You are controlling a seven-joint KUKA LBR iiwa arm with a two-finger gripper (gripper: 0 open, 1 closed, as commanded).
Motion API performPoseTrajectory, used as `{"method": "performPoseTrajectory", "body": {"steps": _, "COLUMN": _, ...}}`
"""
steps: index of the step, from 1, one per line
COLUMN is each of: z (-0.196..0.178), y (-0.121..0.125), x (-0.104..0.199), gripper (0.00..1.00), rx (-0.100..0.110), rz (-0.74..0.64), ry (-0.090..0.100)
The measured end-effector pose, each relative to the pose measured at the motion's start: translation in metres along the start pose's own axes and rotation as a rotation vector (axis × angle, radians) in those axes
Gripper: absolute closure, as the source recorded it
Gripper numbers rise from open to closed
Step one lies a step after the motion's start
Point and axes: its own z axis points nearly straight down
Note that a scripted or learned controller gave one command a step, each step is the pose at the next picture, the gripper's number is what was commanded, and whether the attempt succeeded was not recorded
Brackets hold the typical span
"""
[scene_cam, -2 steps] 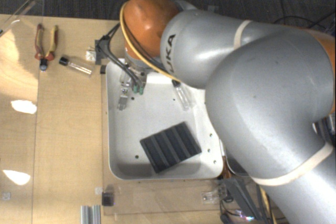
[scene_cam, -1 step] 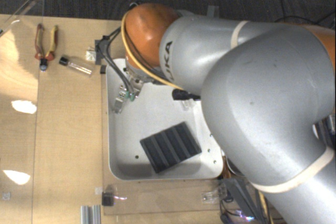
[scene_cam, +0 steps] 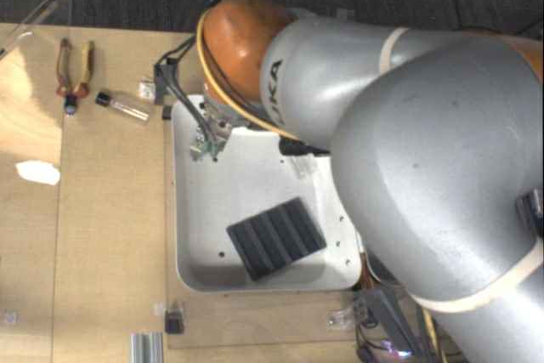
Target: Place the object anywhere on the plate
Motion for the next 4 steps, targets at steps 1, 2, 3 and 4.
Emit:
{"method": "performPoseTrajectory", "body": {"steps": 1, "z": 0.011, "y": -0.012, "x": 0.028, "gripper": 1.0, "rx": 0.0, "rz": -0.384, "ry": 0.006}}
{"method": "performPoseTrajectory", "body": {"steps": 2, "z": -0.089, "y": 0.008, "x": -0.014, "gripper": 1.0, "rx": 0.005, "rz": -0.445, "ry": 0.013}}
{"method": "performPoseTrajectory", "body": {"steps": 3, "z": -0.102, "y": 0.01, "x": -0.015, "gripper": 1.0, "rx": -0.002, "rz": -0.446, "ry": 0.005}}
{"method": "performPoseTrajectory", "body": {"steps": 4, "z": 0.006, "y": -0.027, "x": 0.0, "gripper": 1.0, "rx": 0.005, "rz": -0.367, "ry": 0.013}}
